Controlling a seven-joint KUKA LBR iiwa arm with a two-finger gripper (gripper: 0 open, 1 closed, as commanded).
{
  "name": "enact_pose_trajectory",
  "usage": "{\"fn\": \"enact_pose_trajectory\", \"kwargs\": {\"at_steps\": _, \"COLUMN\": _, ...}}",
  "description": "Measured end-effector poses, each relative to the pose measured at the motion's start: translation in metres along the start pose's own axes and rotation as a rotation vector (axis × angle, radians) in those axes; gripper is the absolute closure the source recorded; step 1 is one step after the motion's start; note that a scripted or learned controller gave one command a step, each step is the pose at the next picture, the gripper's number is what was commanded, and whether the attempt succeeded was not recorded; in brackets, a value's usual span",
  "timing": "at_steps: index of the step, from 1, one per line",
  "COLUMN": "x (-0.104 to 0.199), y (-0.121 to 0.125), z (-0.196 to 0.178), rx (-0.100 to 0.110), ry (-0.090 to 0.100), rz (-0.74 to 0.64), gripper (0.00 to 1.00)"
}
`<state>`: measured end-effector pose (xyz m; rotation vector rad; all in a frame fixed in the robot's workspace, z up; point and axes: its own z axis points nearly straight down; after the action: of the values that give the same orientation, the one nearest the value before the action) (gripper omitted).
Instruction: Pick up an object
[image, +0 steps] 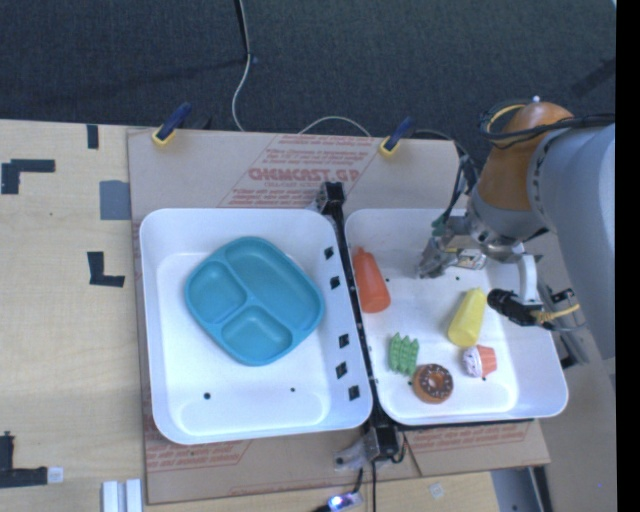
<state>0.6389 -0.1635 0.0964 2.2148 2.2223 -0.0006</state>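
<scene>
Gripper (437, 262) low over the right bin (540, 400), far side; grip state cannot be told. Right bin holds 5 items: orange piece (370, 282), yellow piece (466, 317), green piece (403, 353), donut (433, 382), small red-white toy (480, 361). Left bin (170, 400): blue plate (254, 299).

Left of the claw (437, 262), a smooth, matt teal plastic divided tray (254, 298) lies in a glossy white plastic bin (160, 330); matt brown cardboard sheet (290, 175) covers the pale wood-grain desk (60, 340).
</scene>
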Motion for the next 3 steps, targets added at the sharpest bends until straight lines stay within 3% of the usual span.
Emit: {"fn": "enact_pose_trajectory", "kwargs": {"at_steps": 3, "x": -0.002, "y": 0.003, "z": -0.139, "rx": -0.001, "ry": 0.002, "rz": 0.001, "gripper": 1.0}}
